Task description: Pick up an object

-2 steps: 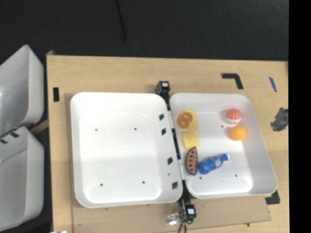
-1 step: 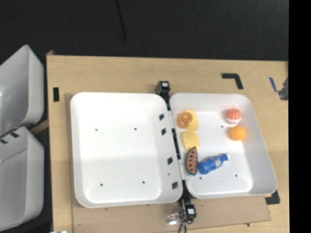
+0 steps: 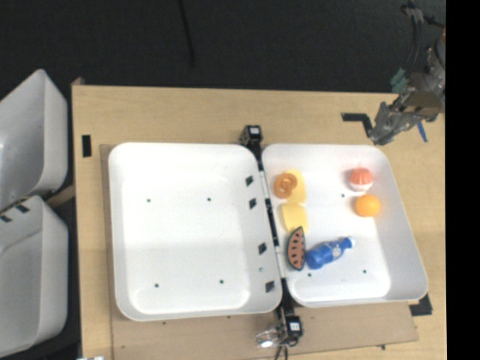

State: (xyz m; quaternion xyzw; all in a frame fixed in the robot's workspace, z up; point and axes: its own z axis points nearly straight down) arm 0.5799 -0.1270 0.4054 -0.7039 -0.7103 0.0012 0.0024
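Observation:
The right bin point(image 3: 390, 276) holds several small objects. A yellow piece with an orange round end point(image 3: 288, 185) lies near the divider, and a yellow block point(image 3: 293, 217) sits just below it. A watermelon slice point(image 3: 297, 248) rests beside a blue bottle point(image 3: 327, 253). A red and white ball point(image 3: 361, 178) and an orange ball point(image 3: 367, 205) lie toward the right side. My gripper point(image 3: 384, 130) hangs at the far right, above the bench just past the right bin's upper right corner, apart from every object.
The left bin point(image 3: 180, 223) adjoins the right one along a black clipped divider point(image 3: 264, 216). Bare wooden bench point(image 3: 225, 115) runs behind both bins. White curved shapes point(image 3: 30, 201) stand at the left edge.

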